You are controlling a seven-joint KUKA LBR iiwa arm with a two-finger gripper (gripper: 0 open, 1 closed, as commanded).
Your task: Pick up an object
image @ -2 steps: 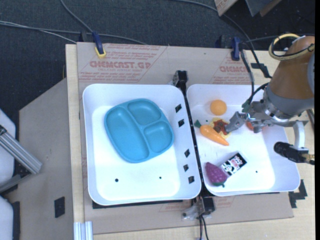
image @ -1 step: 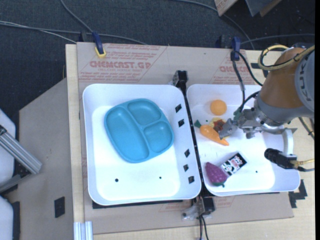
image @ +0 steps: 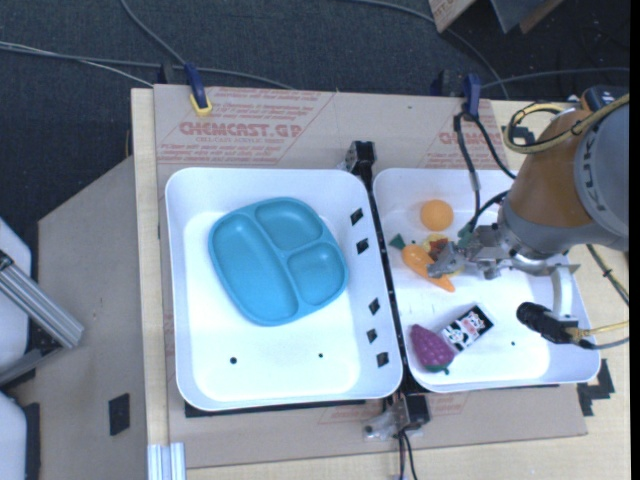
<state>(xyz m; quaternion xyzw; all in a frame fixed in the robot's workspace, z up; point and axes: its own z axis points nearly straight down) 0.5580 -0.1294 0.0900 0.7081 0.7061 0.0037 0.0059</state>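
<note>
Orange carrot-shaped plastic toy (image: 420, 260), centre-right of frame in the right white bin (image: 520, 363), just beside gripper (image: 445, 261). Claw state: cannot tell. Likely risks: sliding off the tapered toy, nudging the nearby orange ball (image: 436, 214).

Blue plate (image: 277, 258), orange ball (image: 436, 214), perhaps purple grapes (image: 429, 346)

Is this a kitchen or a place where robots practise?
Probably a robot practice lab, not a kitchen. A grey robot arm with an orange band reaches over two shallow white bins. The food looks like toys, such as a small orange ball, and loose cables lie around the bench.
</note>
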